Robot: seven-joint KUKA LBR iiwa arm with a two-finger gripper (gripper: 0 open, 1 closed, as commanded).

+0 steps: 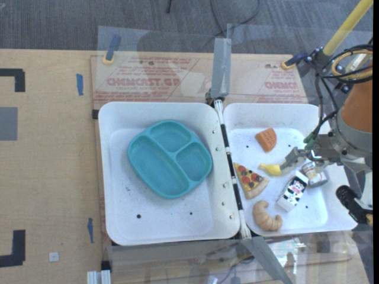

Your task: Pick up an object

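The right bin [284,120] holds several toy foods. An orange piece [266,139] lies near the back, a pizza slice [251,180] at the left, a small yellow piece [270,169] beside it, a croissant [267,215] at the front, and a black-and-white milk carton [291,194] to the right of centre. My gripper [304,168] hangs low over the bin, just above the carton's top end and right of the yellow piece. Its fingers are spread open, one finger [291,158] reaching toward the yellow piece. Nothing is gripped between them.
The left bin [118,218] carries a teal divided plate [170,158]. A ridge [228,170] separates the two bins. Cables and a yellow rod [349,22] hang at the back right, above the arm [355,117].
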